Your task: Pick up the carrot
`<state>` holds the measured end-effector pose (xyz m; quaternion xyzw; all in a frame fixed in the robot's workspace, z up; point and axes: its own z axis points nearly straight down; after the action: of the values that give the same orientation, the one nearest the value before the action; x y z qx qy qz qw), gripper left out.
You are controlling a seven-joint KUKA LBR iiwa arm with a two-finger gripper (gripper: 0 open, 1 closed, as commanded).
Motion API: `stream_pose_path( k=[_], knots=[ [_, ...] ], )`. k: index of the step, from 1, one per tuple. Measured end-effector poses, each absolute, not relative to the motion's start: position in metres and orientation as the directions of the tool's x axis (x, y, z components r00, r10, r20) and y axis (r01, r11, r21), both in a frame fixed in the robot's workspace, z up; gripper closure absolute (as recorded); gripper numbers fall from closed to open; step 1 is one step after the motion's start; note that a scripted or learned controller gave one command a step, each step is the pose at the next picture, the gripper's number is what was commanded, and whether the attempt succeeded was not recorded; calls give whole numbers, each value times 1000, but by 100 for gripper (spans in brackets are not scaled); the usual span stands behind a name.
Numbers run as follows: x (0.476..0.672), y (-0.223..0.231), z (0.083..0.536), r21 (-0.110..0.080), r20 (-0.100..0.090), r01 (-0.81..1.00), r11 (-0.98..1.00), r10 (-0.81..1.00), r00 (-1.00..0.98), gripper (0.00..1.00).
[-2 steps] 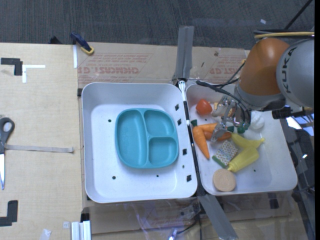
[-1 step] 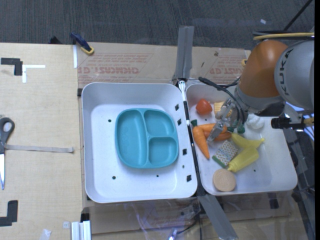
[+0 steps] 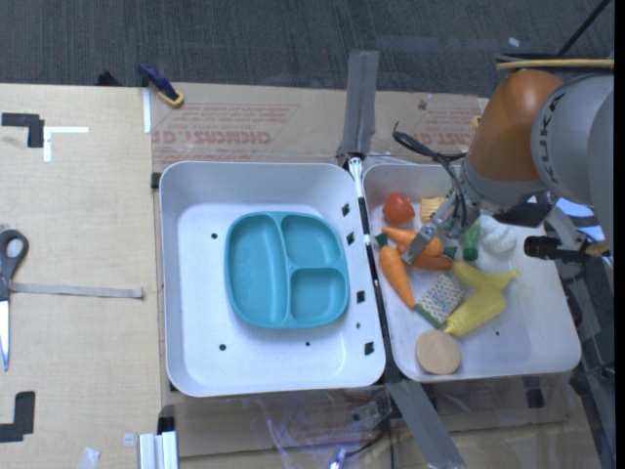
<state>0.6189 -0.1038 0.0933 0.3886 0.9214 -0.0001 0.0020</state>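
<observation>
Orange carrot (image 3: 395,273) just beside fingers (image 3: 426,243)

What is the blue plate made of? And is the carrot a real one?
The blue plate, with its three sections, looks like moulded plastic: one even teal colour, smooth, with rounded edges and a soft shine. The carrot is probably a plastic toy, not real: its orange is very even and its skin looks smooth. The picture is too small to be sure.

robot lab bench, taped cardboard (image 3: 234,125), white bins (image 3: 176,291), scissors (image 3: 8,272)
</observation>
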Motion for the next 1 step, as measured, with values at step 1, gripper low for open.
stream_pose_path(
  k=[1],
  knots=[
    [620,-103,104,2,-7,714,701,714,-701,100]
  ],
)
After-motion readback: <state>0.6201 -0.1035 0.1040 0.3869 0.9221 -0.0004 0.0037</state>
